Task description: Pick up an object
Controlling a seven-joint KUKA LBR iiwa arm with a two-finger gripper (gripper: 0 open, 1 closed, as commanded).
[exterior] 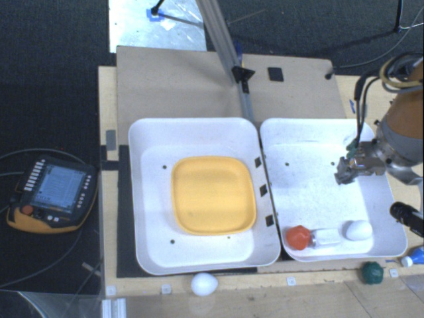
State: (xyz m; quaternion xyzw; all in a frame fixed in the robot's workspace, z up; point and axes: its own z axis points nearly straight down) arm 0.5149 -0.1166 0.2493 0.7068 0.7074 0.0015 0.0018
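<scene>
My hand (347, 171) hovers over the right bin (311, 138); I cannot tell its state. The orange object (298, 237) lies near the bin's front edge. I should centre above it before descending.

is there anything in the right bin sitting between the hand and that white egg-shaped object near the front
Nothing visible. The hand hangs over bare floor of the right white bin; the white egg-shaped object lies nearer the front, with the orange round object off to its left.
</scene>
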